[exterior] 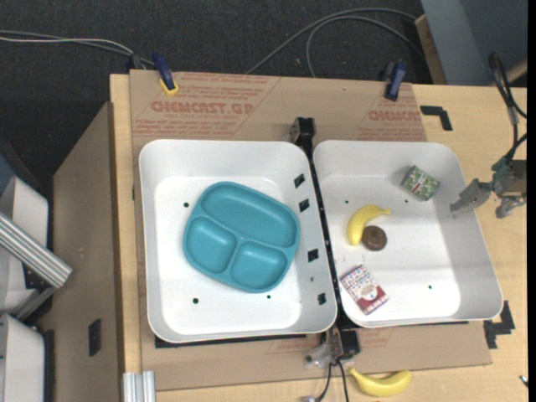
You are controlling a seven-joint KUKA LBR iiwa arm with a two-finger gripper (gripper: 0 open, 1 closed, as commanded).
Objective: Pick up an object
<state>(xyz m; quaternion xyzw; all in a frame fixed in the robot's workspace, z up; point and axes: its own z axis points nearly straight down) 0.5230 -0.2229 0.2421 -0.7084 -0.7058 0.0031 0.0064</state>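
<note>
1. White plastic forms the two shallow bins set side by side on the counter (92, 191), whose top is pale brown board with red print.
2. The left bin (163, 304) holds a teal divided plate (241, 235), lying flat near the bin's middle.
3. The right bin (469, 283) holds four things: a yellow banana (362, 221) near its left side, a round brown object (374, 239) touching the banana's lower end, a small green box (420, 182) toward the far right corner, and a flat red-and-white packet (363, 288) resting against the near left wall.
4. The gripper (487, 199) sits at the right edge of the view, over the right rim of the right bin, well apart from every object in it. Its fingers (469, 198) look spread, with nothing between them.
5. A second banana (383, 381) lies on the counter just in front of the bins, outside them.
6. A blue clamp (165, 72) and another clamp (395, 79) grip the far edge of the board.
</note>
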